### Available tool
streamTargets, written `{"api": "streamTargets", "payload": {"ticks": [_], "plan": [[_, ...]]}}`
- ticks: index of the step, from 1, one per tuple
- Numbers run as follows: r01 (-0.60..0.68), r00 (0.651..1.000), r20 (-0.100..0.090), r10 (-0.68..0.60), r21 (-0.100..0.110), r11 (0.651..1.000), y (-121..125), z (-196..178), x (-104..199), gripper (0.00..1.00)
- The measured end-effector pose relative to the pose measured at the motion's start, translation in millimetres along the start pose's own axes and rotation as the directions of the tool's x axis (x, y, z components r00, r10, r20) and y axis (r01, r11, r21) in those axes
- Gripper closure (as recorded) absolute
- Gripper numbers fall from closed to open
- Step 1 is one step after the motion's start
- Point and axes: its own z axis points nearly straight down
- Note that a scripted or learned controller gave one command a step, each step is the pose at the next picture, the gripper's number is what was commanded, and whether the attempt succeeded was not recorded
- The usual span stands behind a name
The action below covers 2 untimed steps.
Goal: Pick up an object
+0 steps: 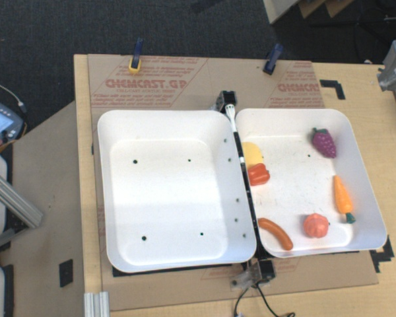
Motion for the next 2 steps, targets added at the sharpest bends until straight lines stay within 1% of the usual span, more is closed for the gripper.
{"api": "streamTargets", "payload": {"ticks": [2], "plan": [[0.001,1.0,0.002,-0.001,-0.01,1.0,2.3,-21.4,0.2,1.0]]}}
